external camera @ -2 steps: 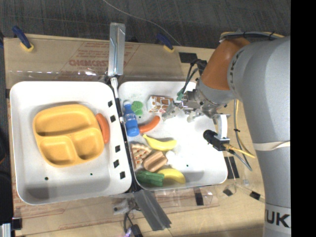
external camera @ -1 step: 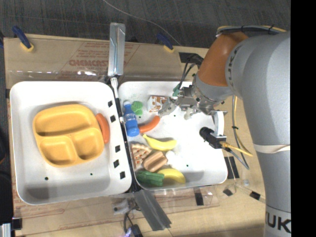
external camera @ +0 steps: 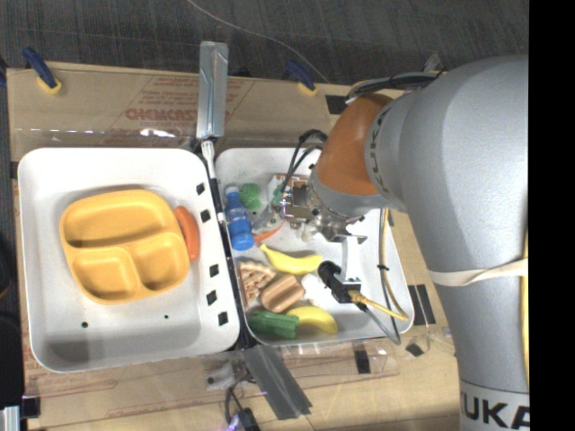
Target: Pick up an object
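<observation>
Two bins on desk; end effector [external camera: 289,206] low in right bin [external camera: 395,317], finger state can't tell, so centre over banana [external camera: 289,260] and avoid blue bottle [external camera: 239,227].

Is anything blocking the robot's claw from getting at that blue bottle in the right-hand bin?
Nothing visible lies between them. The gripper hangs over the right bin, just right of the blue bottle. The bottle lies against the bin's left wall, which could crowd a grasp.
</observation>
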Controlling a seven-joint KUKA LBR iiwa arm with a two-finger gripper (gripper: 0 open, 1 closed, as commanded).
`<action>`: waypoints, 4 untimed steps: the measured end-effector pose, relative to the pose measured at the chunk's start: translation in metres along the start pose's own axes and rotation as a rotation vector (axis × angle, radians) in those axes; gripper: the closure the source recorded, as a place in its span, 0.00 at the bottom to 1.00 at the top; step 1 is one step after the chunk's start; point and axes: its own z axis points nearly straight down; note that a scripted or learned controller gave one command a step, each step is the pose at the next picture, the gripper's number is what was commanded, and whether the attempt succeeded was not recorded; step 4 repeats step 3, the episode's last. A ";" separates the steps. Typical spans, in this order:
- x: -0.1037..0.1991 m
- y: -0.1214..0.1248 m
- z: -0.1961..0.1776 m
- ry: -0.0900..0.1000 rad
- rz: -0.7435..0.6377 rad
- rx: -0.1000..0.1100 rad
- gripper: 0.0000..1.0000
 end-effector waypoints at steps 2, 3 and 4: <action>-0.010 -0.056 0.000 0.001 0.033 0.020 1.00; 0.077 -0.073 -0.167 0.009 0.192 0.015 1.00; 0.077 -0.073 -0.167 0.009 0.192 0.015 1.00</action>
